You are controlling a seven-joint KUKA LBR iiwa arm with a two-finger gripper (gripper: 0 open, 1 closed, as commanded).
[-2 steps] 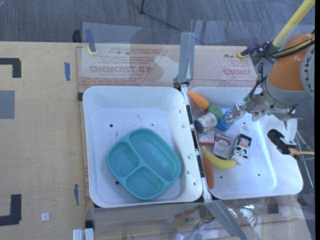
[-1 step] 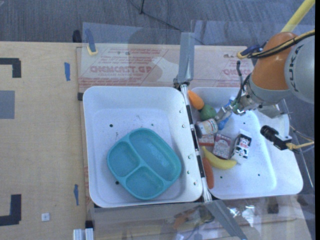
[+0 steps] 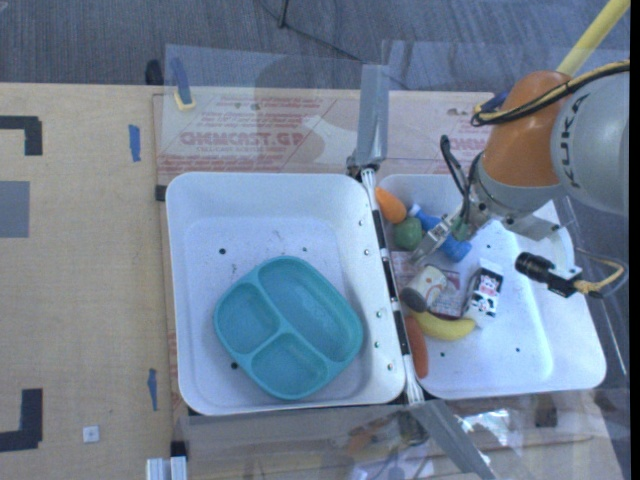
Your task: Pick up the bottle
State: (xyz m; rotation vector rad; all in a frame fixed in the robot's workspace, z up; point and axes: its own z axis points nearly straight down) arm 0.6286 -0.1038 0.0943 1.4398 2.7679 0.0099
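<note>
Bottle [image 3: 436, 224], blue, is lying in the right bin [image 3: 560, 363] near its left wall, just beside the end effector [image 3: 452, 230], slanting toward upper left. Whether the end effector is grasping it, I cannot tell.

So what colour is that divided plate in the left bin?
Teal, a light blue-green; the divided plate shows plainly in the camera view.

Light was even and bright with soft shadows, the picture slightly grainy, and glare washed the clear sheeting [image 3: 270, 98].
</note>
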